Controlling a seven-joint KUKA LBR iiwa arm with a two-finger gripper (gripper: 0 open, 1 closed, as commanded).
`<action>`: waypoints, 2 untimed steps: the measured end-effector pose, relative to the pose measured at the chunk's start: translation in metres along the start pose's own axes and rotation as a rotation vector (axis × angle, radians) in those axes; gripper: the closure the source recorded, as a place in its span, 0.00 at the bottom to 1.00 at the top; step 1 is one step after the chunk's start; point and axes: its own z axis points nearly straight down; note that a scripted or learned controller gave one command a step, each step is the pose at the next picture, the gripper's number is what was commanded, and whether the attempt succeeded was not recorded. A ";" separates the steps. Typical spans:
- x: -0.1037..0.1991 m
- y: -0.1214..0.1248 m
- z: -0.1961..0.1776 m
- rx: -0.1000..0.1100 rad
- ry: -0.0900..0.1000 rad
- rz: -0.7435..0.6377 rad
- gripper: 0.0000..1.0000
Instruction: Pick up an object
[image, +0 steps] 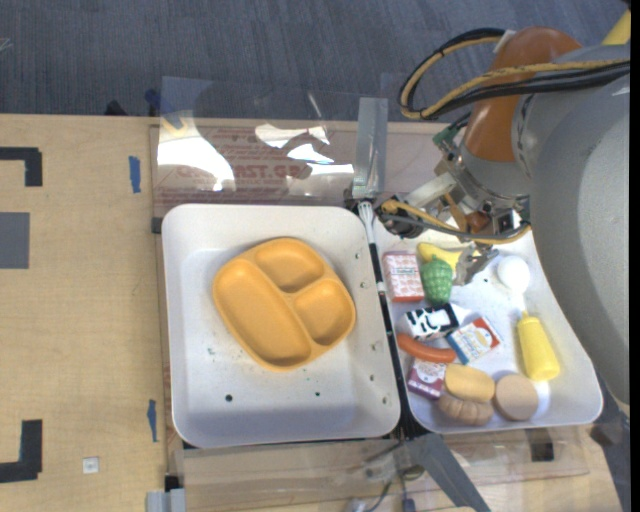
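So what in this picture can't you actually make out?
- The gripper, in the camera view: its fingers are lost among cables and toys, so open or shut is unclear.
- The right bin: its far corner is covered by the arm.
- The small red packets: printing too small to read.
- The arm: cut off by the right edge.

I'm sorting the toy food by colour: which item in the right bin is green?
The small bumpy green piece near the bin's top, beside the pink carton. The other items are yellow, tan, red, white or blue.
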 end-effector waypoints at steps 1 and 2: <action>-0.086 0.047 -0.105 -0.003 0.008 0.168 0.00; -0.033 0.027 -0.078 -0.001 0.001 0.154 0.00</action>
